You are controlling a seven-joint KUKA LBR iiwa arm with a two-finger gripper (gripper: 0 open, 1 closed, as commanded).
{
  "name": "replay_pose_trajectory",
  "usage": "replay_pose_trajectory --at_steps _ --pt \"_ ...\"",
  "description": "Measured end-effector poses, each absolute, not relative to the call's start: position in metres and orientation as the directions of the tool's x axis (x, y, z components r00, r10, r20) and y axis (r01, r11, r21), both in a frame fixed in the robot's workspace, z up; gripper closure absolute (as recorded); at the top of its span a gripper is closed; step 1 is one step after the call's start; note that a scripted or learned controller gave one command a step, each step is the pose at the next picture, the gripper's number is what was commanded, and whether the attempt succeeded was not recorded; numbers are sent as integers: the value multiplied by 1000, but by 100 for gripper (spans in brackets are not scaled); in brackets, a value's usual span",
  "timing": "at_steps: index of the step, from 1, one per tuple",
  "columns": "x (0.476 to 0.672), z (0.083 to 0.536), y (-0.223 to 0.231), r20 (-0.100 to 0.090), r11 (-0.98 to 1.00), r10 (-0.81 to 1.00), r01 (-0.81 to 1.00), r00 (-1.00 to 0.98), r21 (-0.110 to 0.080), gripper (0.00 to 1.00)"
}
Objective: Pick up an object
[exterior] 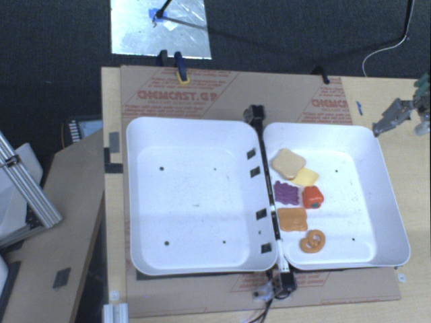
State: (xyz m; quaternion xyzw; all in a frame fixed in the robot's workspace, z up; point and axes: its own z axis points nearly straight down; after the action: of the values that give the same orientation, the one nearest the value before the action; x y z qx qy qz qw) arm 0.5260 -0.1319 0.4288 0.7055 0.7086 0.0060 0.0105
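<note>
Several toy foods lie along the left side of the right bin (377, 180): a tan bread slice (288, 162), a yellow piece (306, 176), a purple grape bunch (286, 194), a red-orange piece (312, 197), an orange slab (292, 219) and a brown pretzel (312, 241). At the view's right edge, my gripper (397, 116) hangs beyond the right bin's far right corner, well away from the toys. Nothing shows between its fingers.
The left bin (195, 194) sits beside the right one, joined by a black clipped divider (266, 187). Both rest on a cardboard sheet (202, 93) on the wooden bench. A shiny metal plate (160, 17) lies on the dark floor behind.
</note>
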Motion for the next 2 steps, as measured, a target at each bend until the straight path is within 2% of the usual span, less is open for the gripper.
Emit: replay_pose_trajectory --at_steps 1,2 --pt "511 543 -157 -5 0 1000 1000 1 16 0" --pt "504 535 -208 -4 -3 1000 1000 3 4 0"
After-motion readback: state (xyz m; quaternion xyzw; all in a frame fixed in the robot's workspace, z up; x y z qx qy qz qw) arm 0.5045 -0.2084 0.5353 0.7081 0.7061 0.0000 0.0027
